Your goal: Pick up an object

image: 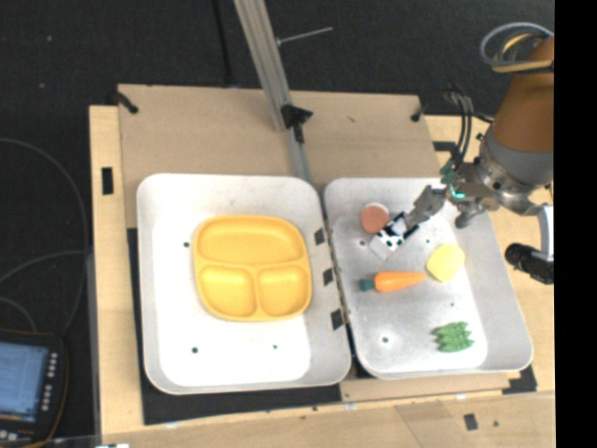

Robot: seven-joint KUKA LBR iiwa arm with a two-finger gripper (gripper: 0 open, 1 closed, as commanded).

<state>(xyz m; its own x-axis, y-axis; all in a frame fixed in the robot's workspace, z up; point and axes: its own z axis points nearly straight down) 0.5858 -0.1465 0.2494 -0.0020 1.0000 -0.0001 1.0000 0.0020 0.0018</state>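
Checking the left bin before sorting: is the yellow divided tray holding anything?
Empty. All three compartments of the yellow tray show bare yellow plastic.

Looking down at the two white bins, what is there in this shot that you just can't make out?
- Gripper, camera view: too small and dark to tell its finger state, or whether it touches the round pinkish-brown object.
- Grey arm with orange band: cut off by the right edge.
- Green ridged object: too small to identify.
- Blue-screened device: cut by the left edge, screen unreadable.

Divided tray (pixel 251 266) in left bin (pixel 163 287), right bin (pixel 494 306) — carrot (pixel 398 282) centre, ball (pixel 375 217) behind, leafy piece (pixel 453 337) front-right
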